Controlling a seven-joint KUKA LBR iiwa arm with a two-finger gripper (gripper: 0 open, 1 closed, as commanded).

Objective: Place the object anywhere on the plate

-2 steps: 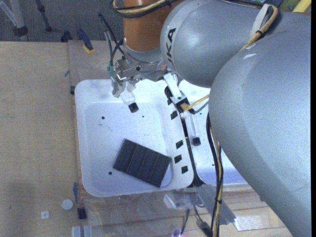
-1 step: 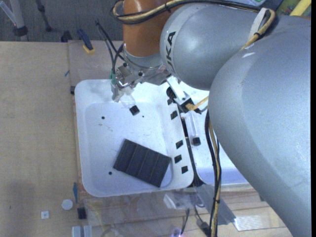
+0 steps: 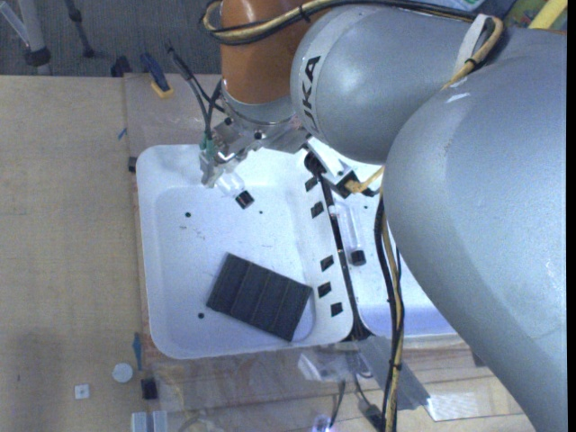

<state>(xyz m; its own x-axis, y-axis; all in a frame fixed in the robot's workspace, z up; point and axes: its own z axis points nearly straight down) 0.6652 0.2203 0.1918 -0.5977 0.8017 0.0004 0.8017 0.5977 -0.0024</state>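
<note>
The gripper [image 3: 225, 174] hangs over the upper part of the left bin [image 3: 171, 331], and whether it is spread or pinched cannot be told from here. The dark ridged slab [image 3: 259, 296], likely the plate, lies flat near the bin's lower edge, well apart from the gripper. A small dark piece [image 3: 244, 200] sits just beside the gripper tip, possibly the object. The arm's best play, by this reading: centre over that piece, close squarely, lift clear, then carry toward the slab's middle.
</note>
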